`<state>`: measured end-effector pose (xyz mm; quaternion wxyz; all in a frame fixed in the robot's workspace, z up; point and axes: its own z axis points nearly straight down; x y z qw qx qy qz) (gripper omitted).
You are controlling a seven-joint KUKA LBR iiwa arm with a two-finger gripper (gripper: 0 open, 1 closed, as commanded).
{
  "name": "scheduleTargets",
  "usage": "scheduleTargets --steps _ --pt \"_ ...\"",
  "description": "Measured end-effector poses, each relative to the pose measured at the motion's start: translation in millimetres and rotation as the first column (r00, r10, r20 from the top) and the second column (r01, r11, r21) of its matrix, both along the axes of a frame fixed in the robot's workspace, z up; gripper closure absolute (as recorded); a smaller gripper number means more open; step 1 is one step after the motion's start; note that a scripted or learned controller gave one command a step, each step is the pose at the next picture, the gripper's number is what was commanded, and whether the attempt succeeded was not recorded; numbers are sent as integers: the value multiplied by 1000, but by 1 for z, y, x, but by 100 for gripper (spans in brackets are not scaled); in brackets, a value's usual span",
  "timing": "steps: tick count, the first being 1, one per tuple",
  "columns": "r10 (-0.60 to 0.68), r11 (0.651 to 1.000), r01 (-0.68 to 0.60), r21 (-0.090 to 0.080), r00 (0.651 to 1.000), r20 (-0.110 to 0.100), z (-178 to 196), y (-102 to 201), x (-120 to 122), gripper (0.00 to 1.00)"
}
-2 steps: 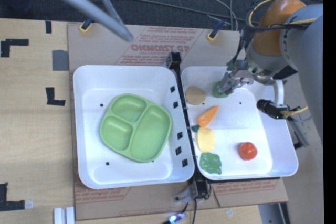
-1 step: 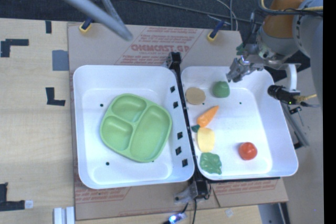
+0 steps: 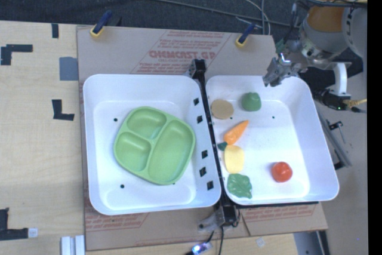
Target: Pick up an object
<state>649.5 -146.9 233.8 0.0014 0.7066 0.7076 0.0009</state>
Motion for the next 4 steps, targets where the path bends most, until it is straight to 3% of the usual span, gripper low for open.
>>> scheduleTargets --steps 2,4 --pt "4 1000 -4 1 1000 -7 -22 99 -30 100" --pt "5 1000 -5 2 1000 -7 -28 200 -44 100"
